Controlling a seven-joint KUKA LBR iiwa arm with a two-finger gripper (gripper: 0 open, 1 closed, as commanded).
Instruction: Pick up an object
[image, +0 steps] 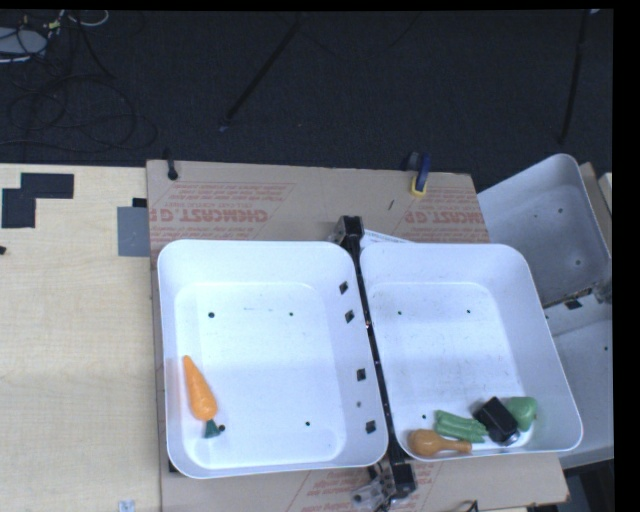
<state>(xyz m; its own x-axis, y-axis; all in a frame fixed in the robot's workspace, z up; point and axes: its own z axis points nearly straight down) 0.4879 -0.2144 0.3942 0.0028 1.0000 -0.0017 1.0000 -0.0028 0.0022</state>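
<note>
Best to go first for the toy carrot (199, 389), lying alone at the near-left of the left bin (250, 262), close beside its left wall, so come down from above. In the right bin (450, 262), near-right corner: orange gourd-like piece (437, 444), green pod (460, 427), black block (497, 420), green lump (522, 409), bunched and touching, harder to separate. Pincer state: cannot tell.
</note>
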